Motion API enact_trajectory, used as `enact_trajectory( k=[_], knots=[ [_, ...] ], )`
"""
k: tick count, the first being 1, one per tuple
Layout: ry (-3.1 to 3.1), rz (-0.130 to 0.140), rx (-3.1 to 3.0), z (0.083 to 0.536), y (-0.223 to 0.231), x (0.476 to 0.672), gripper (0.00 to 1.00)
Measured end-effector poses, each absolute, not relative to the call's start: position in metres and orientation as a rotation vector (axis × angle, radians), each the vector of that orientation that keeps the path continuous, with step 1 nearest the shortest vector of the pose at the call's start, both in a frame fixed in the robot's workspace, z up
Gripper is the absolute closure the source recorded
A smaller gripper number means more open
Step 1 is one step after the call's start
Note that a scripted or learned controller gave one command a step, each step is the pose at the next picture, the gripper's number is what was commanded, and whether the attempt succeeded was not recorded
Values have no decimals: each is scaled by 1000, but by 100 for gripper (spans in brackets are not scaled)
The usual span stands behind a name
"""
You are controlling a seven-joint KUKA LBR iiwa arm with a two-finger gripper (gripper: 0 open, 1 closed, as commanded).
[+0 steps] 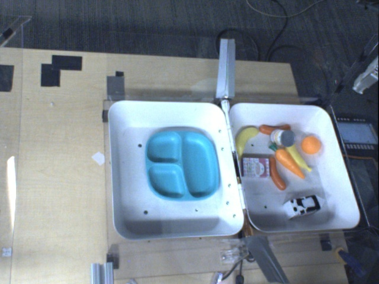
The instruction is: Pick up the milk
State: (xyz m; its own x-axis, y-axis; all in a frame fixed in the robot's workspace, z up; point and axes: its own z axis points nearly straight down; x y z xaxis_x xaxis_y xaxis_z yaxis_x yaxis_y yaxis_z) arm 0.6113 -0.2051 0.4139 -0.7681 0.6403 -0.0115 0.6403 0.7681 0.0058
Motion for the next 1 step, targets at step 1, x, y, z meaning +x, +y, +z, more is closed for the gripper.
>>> enact_trajectory(
  k=[1],
  knots=[
    [2996,1,916,318,-203,578,100]
  ],
)
